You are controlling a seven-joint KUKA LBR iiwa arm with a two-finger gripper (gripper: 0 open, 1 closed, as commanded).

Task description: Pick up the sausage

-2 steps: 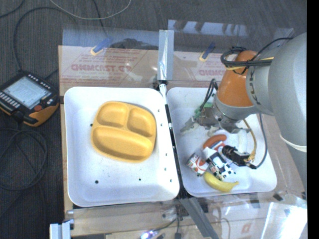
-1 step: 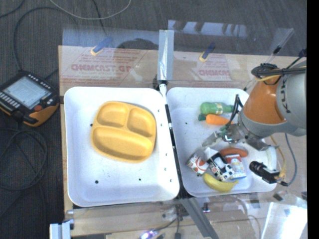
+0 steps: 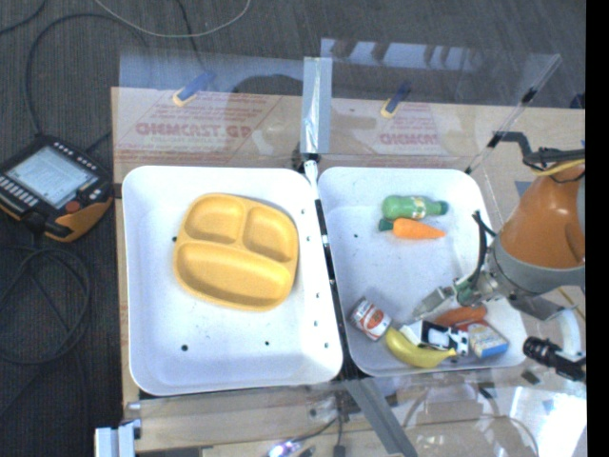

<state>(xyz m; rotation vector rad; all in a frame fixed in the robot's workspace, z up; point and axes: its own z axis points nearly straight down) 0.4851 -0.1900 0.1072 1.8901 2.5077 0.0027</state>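
The sausage (image 3: 464, 315) is a short red-brown piece lying in the right bin (image 3: 362, 193), near its front right corner. My gripper (image 3: 440, 302) reaches in from the right and hangs low just above and to the left of the sausage, very close to it. Whether it touches the sausage cannot be made out. The arm's grey and orange wrist (image 3: 542, 231) stands over the bin's right wall.
Around the sausage lie a banana (image 3: 419, 350), a small can (image 3: 371, 319), a black-and-white item (image 3: 443, 337) and a blue-white box (image 3: 487, 342). A green bottle (image 3: 414, 206) and a carrot (image 3: 417, 229) lie further back. The left bin (image 3: 152, 350) holds a yellow divided plate (image 3: 236, 250).
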